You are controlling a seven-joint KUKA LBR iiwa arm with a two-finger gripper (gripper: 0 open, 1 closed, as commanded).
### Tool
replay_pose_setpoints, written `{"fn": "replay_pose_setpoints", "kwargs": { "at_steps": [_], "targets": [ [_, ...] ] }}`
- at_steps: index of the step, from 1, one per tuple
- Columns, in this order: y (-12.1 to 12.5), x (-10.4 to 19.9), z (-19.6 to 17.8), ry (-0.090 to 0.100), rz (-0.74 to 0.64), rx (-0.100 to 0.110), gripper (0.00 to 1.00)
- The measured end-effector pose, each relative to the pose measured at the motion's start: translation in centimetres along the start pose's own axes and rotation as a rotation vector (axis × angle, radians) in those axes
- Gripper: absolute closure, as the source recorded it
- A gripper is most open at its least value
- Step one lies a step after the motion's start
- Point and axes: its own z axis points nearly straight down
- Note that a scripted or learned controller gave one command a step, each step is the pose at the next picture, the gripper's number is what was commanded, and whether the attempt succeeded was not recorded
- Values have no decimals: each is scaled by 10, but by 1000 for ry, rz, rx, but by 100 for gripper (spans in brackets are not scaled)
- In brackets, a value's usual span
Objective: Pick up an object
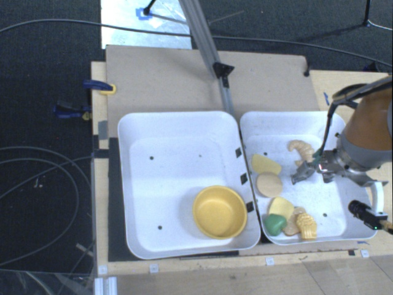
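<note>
My gripper hangs over the right bin, reaching in from the right below the arm's orange band. It is open, with nothing between its fingers. Just up-left of it lies a tan curved piece. To its left are a yellow wedge and a tan round disc. Below it, near the bin's front, sit a yellow block, a green object and a yellow-tan ridged object.
The left bin holds a yellow bowl at its front right. A grey pole slants down to the ridge between the bins. Cables lie on the dark floor to the left.
</note>
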Motion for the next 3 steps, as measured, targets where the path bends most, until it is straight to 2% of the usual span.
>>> {"fn": "replay_pose_setpoints", "kwargs": {
  "at_steps": [1, 2, 3],
  "targets": [
    [0, 0, 43, 0, 0, -1, 0],
    [1, 0, 30, -2, 1, -6, 100],
    [7, 1, -14, -3, -4, -9, 100]
  ]
}}
